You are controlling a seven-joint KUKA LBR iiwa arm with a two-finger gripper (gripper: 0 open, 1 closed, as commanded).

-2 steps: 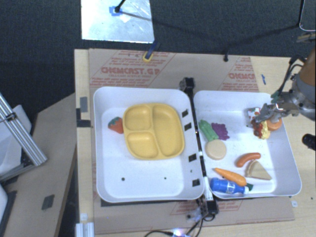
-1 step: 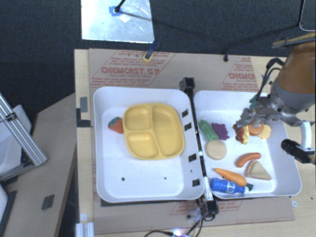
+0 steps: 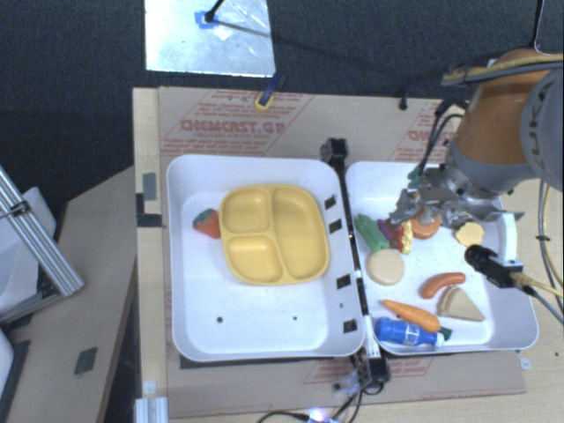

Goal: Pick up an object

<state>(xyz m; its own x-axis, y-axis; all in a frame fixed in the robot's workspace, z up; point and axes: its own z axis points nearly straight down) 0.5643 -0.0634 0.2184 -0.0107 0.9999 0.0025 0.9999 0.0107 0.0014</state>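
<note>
Pincer (image 3: 414, 211) hides part of the tomato (image 3: 427, 227).

My arm (image 3: 515, 122) is grey with a broad orange band above the wrist; black cables run alongside it.

Two bins (image 3: 264, 342), one plate (image 3: 269, 236), perhaps nine toys (image 3: 385, 267).

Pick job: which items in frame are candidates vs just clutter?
In play:
claw, over the right bin
green piece
purple piece
round cream disc
sausage
carrot
blue bottle
tan wedge

Lying about:
yellow divided plate in the left bin
strawberry
foil sheet
</note>
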